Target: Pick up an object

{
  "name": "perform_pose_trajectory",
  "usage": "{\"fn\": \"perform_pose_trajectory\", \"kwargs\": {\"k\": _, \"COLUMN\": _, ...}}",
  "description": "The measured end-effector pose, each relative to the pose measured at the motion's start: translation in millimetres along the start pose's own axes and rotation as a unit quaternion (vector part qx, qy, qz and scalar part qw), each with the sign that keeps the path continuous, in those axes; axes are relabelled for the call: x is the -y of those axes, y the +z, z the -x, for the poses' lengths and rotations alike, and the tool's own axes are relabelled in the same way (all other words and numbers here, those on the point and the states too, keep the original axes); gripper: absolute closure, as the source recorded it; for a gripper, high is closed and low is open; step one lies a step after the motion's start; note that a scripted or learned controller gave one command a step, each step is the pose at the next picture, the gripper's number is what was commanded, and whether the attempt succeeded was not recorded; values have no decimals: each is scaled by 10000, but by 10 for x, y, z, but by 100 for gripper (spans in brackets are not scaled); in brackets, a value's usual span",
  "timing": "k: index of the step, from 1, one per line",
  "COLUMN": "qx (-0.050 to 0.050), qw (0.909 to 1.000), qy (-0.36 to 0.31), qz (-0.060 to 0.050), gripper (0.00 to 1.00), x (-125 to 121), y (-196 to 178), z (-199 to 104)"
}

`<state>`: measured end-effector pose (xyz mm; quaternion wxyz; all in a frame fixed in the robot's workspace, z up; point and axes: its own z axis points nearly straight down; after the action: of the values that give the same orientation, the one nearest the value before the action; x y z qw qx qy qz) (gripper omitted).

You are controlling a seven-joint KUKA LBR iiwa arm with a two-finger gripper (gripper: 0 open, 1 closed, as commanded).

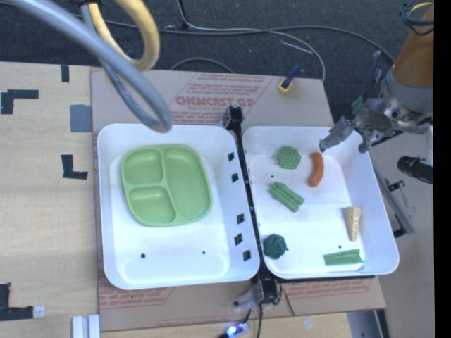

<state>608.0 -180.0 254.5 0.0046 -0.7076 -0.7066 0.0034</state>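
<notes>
My gripper hangs above the far right corner of the right bin, its two fingers spread open with nothing between them. Just left of and below it lies an orange-red sausage. A round green broccoli-like piece sits to the sausage's left. Below that lies a green ridged vegetable. A dark green broccoli floret rests near the bin's front left. A pale yellow corn piece and a green bean-like piece lie at the front right.
The left bin holds a green divided plate. A grey hose and a yellow hose cross above the far left. A black divider runs between the bins. A yellow-and-blue tool lies on the cardboard behind.
</notes>
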Motion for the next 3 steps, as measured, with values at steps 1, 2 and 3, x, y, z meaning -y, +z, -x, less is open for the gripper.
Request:
{"fn": "perform_pose_trajectory", "kwargs": {"k": 1, "qx": 10, "qw": 10000, "qy": -12, "qz": 49, "gripper": 0, "x": -20, "y": -55, "z": -2}}
{"fn": "perform_pose_trajectory", "kwargs": {"k": 2, "qx": 6, "qw": 10000, "qy": -14, "qz": 19, "gripper": 0, "x": -30, "y": 574, "z": -73}}
{"fn": "perform_pose_trajectory", "kwargs": {"k": 3, "qx": 8, "qw": 10000, "qy": -12, "qz": 28, "gripper": 0, "x": 19, "y": 1024, "z": -107}}
